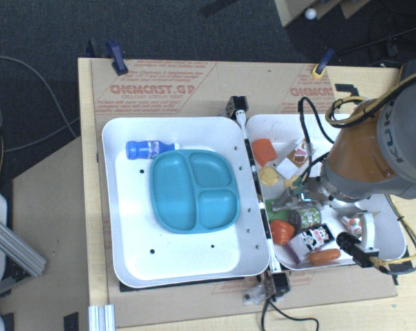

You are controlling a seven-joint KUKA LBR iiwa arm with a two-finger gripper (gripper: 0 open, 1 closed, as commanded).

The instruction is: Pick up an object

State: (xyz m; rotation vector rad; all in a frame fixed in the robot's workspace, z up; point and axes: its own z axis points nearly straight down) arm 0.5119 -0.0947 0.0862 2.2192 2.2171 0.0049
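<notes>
The arm reaches into the right bin point(280, 124) from the right, and its gripper point(299, 200) is down among a pile of small objects. Around it lie an orange block point(263, 151), a yellow piece point(270, 177), a small white and brown carton point(295, 158), a green can point(307, 218), a red tomato-like item point(281, 232), a black and white carton point(311, 240) and a red sausage shape point(324, 256). The wrist hides the fingers, so any contact with an object is unseen.
The left bin point(125, 205) holds a blue divided plate point(194, 189) at its middle and a small blue bottle point(147, 148) at the back left. Black cables loop over the arm's wrist point(311, 116). Clamps sit on the bench's far edge.
</notes>
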